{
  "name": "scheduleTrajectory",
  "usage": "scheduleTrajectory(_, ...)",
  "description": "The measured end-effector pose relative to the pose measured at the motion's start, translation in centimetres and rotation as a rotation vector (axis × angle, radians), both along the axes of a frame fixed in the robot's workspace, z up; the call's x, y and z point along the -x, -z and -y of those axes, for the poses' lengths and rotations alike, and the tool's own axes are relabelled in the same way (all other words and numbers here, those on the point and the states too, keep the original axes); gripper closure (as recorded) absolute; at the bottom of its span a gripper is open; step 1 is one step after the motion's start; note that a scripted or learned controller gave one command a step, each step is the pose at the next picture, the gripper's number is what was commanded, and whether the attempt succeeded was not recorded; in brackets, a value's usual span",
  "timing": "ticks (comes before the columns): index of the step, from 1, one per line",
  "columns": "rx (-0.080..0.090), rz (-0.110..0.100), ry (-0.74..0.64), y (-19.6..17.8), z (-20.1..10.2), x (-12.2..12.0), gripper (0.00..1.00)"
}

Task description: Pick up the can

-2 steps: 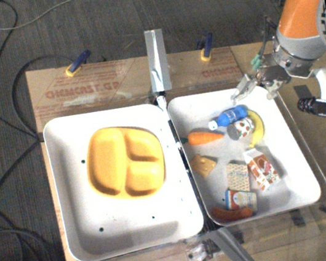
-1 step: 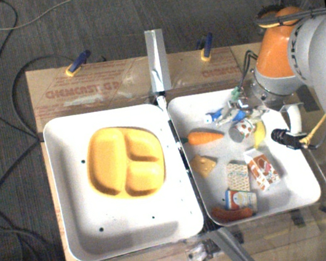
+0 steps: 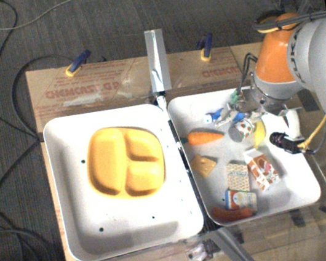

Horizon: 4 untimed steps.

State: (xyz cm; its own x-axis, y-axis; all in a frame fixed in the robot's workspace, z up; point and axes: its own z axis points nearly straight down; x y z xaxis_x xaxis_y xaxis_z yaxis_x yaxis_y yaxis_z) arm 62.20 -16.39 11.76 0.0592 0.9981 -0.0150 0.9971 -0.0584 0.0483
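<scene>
My arm [image 3: 301,65] reaches in from the right, its orange band sitting over the upper right corner of the right bin [image 3: 308,192]. My jaws [image 3: 241,106] hang low over the top of that bin, just above the can [image 3: 241,130]; they are too dark and tangled against the clutter for me to tell whether they stand wide or narrow, and nothing shows gripped between them.

The can lies on its side in the upper middle of the right bin, its grey round end facing the camera, touching a yellow thing [image 3: 258,130] on its right. A carrot [image 3: 205,137] lies just to its left, pointing across the bin. Above the carrot, near my jaws, is a small blue and white item [image 3: 215,115]. Below the carrot sits a tan wedge [image 3: 204,165]. Further down are a patterned packet [image 3: 237,176], a red and white packet [image 3: 263,171] beside it, a small carton [image 3: 240,197], and a red sausage [image 3: 232,213] along the near wall.

The left bin [image 3: 81,235] holds a yellow tray [image 3: 126,161] with three compartments, lying flat in its middle. Both bins rest on the counter [image 3: 51,96], where a brown board is held by two blue clamps [image 3: 78,63] at the far edge.
</scene>
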Motion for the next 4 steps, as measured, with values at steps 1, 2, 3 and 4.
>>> scheduleTrajectory(1,-0.002,0.008,0.014,0.2,0.0,-0.8,0.0)
scheduleTrajectory(2,0.003,0.02,0.032,0.2,-0.6,-0.3,0.0)
scheduleTrajectory(3,0.005,0.017,0.049,0.4,0.1,1.9,0.0)
scheduleTrajectory(4,-0.022,-0.023,0.198,1.8,2.7,-0.2,0.0)
